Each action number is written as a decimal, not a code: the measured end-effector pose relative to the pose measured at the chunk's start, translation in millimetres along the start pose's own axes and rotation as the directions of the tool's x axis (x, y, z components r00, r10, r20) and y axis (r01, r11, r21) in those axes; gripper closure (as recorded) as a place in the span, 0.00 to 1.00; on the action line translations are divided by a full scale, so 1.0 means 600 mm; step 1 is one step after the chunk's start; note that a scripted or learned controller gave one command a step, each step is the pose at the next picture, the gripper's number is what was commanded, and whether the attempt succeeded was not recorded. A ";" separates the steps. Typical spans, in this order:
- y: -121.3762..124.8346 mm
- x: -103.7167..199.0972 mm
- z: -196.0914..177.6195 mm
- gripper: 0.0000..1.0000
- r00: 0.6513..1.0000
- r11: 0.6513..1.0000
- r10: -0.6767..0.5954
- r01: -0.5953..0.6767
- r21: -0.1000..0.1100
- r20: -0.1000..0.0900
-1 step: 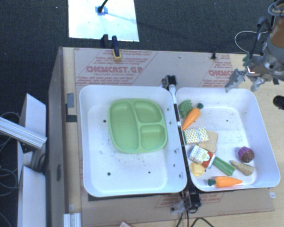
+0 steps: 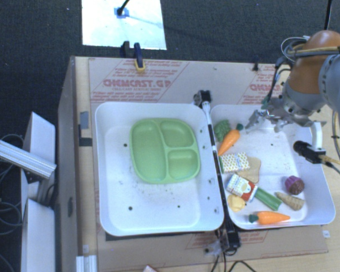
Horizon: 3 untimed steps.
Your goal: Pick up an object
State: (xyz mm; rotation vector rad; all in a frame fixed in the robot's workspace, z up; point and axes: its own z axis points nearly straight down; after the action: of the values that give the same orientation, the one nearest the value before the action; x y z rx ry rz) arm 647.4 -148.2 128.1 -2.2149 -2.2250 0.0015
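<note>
My gripper (image 2: 267,118) hangs above the right bin's (image 2: 317,205) far edge; whether it is parted I cannot tell, and I see nothing held; the nearest carrot (image 2: 229,141) lies against the broccoli (image 2: 221,129), so a descent might nudge both aside.
</note>
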 end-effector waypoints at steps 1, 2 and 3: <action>0.037 0.089 0.073 0.00 1.000 1.000 0.000 0.000 -0.004 0.000; -0.046 0.103 0.073 0.00 1.000 1.000 0.003 -0.003 -0.003 0.001; -0.045 0.103 0.055 1.00 1.000 1.000 0.003 -0.003 -0.007 0.001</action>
State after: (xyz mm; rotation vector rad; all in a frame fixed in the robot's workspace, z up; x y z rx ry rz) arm 620.3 -86.6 95.4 -2.2221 -2.2261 -0.0045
